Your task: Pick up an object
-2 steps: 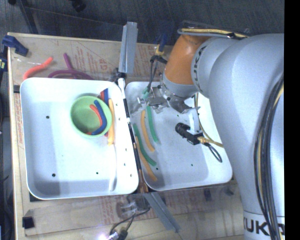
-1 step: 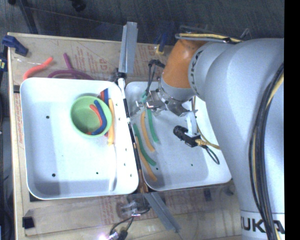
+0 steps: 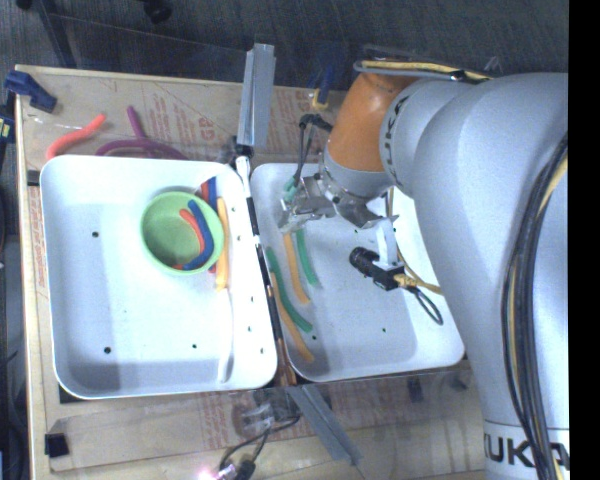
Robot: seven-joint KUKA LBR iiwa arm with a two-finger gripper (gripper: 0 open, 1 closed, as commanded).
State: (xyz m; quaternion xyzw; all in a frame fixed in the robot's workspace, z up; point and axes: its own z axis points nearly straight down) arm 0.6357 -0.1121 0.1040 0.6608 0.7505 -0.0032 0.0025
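My gripper hangs low over the far left corner of the right bin, below the orange wrist band. Right under it lie several thin sticks: an orange stick, a light green stick and a darker green stick running toward the bin's near left side. The gripper's tips sit at the upper ends of these sticks; I cannot make out whether anything is between them. In the left bin a green bowl holds red, blue and orange pieces.
A black connector with a yellow cable hangs over the middle of the right bin. The grey arm covers the bin's right side. Pink and orange tools lie on the bench behind the left bin. A metal bar stands between the bins at the back.
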